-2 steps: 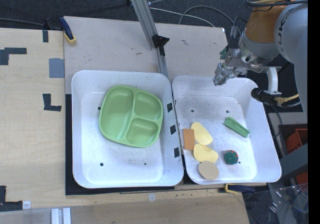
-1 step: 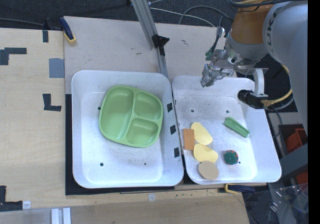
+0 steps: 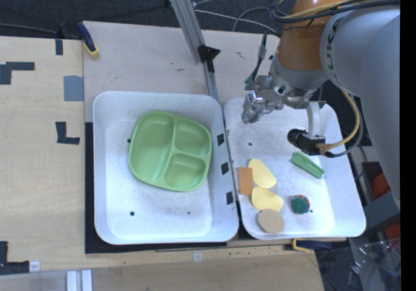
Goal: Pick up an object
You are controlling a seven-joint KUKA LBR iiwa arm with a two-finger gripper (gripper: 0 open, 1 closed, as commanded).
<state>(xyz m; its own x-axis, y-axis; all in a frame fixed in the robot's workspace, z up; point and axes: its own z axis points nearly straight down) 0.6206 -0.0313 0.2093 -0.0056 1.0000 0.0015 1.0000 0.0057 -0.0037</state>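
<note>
Objects for picking lie in the right bin [image 3: 338, 218], clustered toward its 6 o'clock end: an orange block [image 3: 245, 180], two yellow pieces [image 3: 262, 173] [image 3: 266, 200] just beside it, a tan disc [image 3: 270, 221] below them, a dark green ball [image 3: 299, 204] and a green bar [image 3: 307, 165] toward 3 o'clock. I see the pincer [image 3: 251, 113] hanging over the bin's 11 o'clock corner, well apart from them, nothing visibly between its fingers; whether it is released or clenched I cannot tell. A green divided plate [image 3: 171, 151] sits in the left bin [image 3: 107, 173] on the desk [image 3: 39, 173].
</note>
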